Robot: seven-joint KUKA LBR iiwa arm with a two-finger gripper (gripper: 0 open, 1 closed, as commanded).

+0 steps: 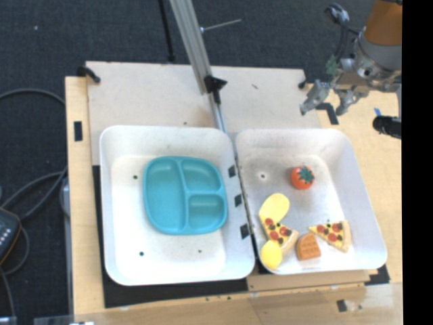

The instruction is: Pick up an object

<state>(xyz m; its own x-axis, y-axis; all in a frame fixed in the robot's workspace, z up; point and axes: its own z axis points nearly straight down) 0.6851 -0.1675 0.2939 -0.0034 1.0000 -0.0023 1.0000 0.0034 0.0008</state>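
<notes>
A robotics lab is shown: a plywood bench (135,93) on dark carpet (67,19), an aluminium rail (189,32), loose cables (27,181), and two white bins (115,147) holding toy food (302,177).

Dark carpet floor (40,32), black cables at left, pale wooden bench (149,93).

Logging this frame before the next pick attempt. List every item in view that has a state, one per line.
Two-finger gripper: open, holding nothing, above the bench behind the right bin.
Teal divided plastic plate: flat in the left bin.
Red toy tomato: loose in the right bin.
Two toy pizza slices: lying flat.
Orange toy bread piece: lying flat.
</notes>
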